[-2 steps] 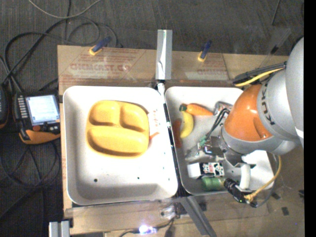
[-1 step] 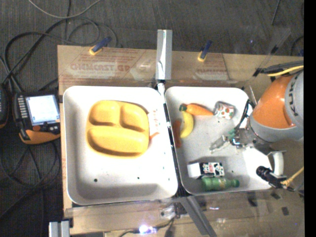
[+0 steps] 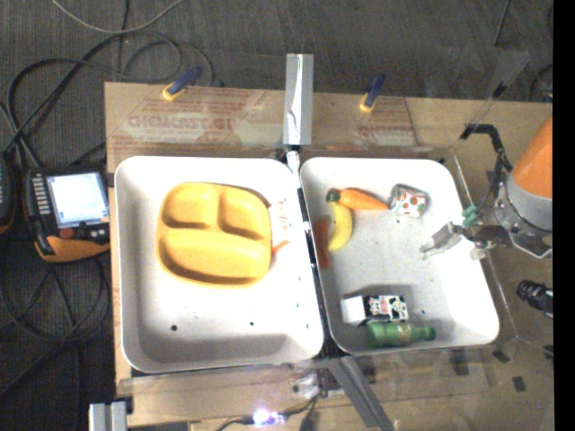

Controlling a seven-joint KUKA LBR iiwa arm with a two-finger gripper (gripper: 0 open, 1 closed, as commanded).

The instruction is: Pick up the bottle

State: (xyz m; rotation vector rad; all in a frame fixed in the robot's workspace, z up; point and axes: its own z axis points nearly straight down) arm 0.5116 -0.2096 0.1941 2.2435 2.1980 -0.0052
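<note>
Green bottle (image 3: 401,333) lies flat, below-left of my gripper (image 3: 446,237), touching the small box (image 3: 375,308). Can't tell my gripper's state. Risk: bottle rolls or I snag the box.

the green bottle (image 3: 401,333) lies on its side by the near wall of the right bin (image 3: 467,281), just beside a small black and white box (image 3: 375,309). toward the far end of that bin lie a carrot (image 3: 359,198), a banana (image 3: 340,228) and a small spotted white thing (image 3: 410,201), while the left bin (image 3: 144,326) holds a yellow divided tray (image 3: 216,233). the gripper (image 3: 442,239) hangs over the right bin's right side, well apart from the bottle, with the arm (image 3: 535,182) reaching in from the right.
</note>
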